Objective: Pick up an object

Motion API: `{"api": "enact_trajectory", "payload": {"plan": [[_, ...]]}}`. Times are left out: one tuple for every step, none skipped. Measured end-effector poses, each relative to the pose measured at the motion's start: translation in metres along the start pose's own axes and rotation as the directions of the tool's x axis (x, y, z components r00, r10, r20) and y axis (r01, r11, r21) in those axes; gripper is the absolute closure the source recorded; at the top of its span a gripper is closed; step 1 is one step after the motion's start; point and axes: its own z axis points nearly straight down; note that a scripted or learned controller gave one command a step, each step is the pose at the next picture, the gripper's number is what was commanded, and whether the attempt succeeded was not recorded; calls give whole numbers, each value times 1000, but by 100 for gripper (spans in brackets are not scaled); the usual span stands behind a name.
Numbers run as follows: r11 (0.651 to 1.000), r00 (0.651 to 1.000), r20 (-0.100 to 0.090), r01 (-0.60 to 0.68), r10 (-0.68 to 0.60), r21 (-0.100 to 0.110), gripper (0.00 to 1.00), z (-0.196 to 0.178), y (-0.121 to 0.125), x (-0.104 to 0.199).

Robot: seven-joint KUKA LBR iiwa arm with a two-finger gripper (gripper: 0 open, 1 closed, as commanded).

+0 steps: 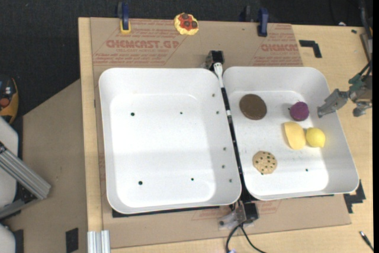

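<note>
End effector (333, 102) at right bin's (278, 77) far right rim, fingers' spread impossible to tell. Just left of it, purple ball (299, 110); below-left, yellow block (294, 135) touching yellow ball (315, 137); farther left, brown disc (253, 106), cookie (265, 162).

The brown bench board (148, 47) carries two white bins: the left bin (112, 145) and, touching it, the right bin (331, 178). Beyond the left bin's far rim sits a small pastry (186, 23), flanked by blue clamps (124, 16).
</note>
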Motion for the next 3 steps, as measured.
{"api": "enact_trajectory", "payload": {"plan": [[1000, 1000, -3, 1, 0, 10, 0, 119, 53, -26], [1000, 1000, -10, 6, -6, -1, 0, 186, 123, -20], [1000, 1000, -2, 9, -9, -7, 0, 139, 154, 64]]}}
